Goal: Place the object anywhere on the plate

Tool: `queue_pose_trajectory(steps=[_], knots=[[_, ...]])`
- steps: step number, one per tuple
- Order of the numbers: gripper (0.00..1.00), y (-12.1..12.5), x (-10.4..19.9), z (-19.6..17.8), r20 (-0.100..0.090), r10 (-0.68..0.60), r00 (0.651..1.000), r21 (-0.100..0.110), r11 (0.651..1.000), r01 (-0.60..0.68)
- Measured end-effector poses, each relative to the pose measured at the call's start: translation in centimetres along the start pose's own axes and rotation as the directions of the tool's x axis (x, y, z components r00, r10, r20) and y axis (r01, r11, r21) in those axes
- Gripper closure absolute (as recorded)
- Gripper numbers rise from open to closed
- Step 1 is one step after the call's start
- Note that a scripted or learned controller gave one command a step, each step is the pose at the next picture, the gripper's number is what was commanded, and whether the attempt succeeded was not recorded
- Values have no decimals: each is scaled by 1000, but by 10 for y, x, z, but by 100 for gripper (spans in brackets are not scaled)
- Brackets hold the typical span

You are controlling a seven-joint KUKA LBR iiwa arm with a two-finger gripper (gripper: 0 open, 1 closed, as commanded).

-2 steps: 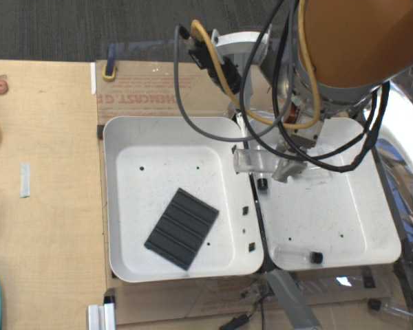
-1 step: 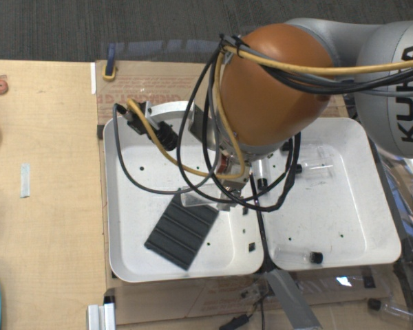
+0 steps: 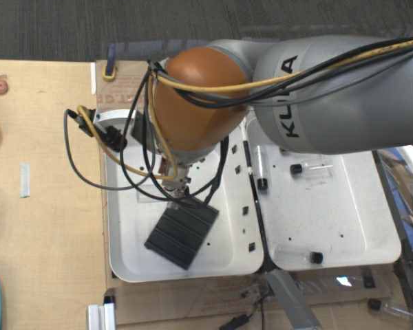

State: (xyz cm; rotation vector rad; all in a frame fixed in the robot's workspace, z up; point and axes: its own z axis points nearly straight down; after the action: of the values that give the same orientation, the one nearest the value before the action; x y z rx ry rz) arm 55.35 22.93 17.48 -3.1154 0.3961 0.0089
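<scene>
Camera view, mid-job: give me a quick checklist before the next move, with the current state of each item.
1. End effector located: ok, low in the left bin, under the orange wrist band.
2. Object held: cannot tell; the arm blocks the view of the tip.
3. Black ridged rectangular object located: ok, lying flat in the left bin, just below the end effector.
4. Plate as target: cannot tell; no plate can be made out in the bins.
5. Cables: not ok, loops hang loose over the left bin's edge.
6. Right bin: ok, small dark bits well away from the end effector.
</scene>
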Motion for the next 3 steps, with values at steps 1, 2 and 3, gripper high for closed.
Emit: queue_pose_trajectory(steps=[1, 2, 3], knots=[[100, -16, 62, -143, -2, -33, 999, 3, 999, 33], [100, -25, 102, -159, -2, 66, 998, 4, 998, -66], [100, -25, 102, -267, -2, 318, 948, 6, 948, -318]])
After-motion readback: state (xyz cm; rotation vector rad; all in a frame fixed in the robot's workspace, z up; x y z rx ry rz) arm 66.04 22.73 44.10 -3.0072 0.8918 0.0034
